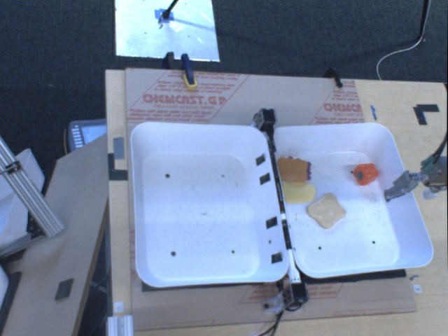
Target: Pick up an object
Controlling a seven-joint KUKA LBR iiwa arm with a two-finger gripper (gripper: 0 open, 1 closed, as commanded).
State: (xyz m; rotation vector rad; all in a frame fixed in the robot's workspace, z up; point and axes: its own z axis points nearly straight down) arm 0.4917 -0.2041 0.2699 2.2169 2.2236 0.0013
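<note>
— White plastic bins on the bench [420,306], two of them side by side: why is everything heaped in one?

— The left bin [203,201], filling the middle of the frame, has only bare floor with a few dark dots. The right bin [392,257] carries all four pieces, bunched in its upper half. My guess is that they lie wherever they were dropped, loose and flat, so any one can be taken from above.

— Largest first, what are they?

— A pale toast-like slice [326,211] near the bin's middle; touching its upper left corner, a flat yellow piece [299,193]; just above that, against the dividing wall, a brown and orange block [294,169]. Well apart, toward the right, sits a small orange-red object [364,174].

— And the jaws?

— The gripper [400,186] reaches in at the right edge of the frame, over the right bin's rim, just right of the orange-red object. It is too small and blurred; I cannot tell whether the jaws are apart or together. Nothing sits visibly between them, and I judge the orange-red piece the nearest candidate.
</note>
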